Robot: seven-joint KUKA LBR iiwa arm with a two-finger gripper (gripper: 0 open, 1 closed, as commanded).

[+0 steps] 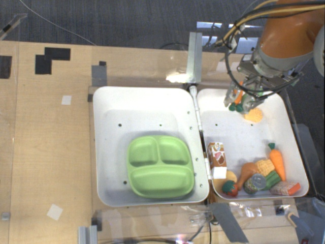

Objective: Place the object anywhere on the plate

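The gripper [240,101] hangs over the far end of the right bin [223,118], under the arm's [284,34] orange band and grey wrist. A small toy [236,104] with an orange streak and a green tip shows between its fingers, so it looks pinched on that piece, lifted off the bin floor. Just beside it, toward the near right, a yellow-orange lump [254,115] lies on the white floor, close to the fingertips but seemingly apart from them. Cables loop from the arm's upper part back toward the metal post [195,57] that stands behind the seam between the two bins. Farther down the same bin, at the near end, the rest of the toy food is heaped: a small carton [217,155] lying against the left wall, a carrot [277,161] with a green top to the right, a piece of corn [263,165], a brown drumstick shape [247,173], a grey tin [253,183], a red berry [230,188] and a pinkish piece [285,188] near the right corner. They crowd and touch one another, and I cannot sort out every one. The left bin [109,111] holds the green plate [160,165], three compartments, sitting toward its near side, well apart from the gripper. Both bins rest on the pale wooden bench [45,146], which carries a few black marks [51,59] at its far left.
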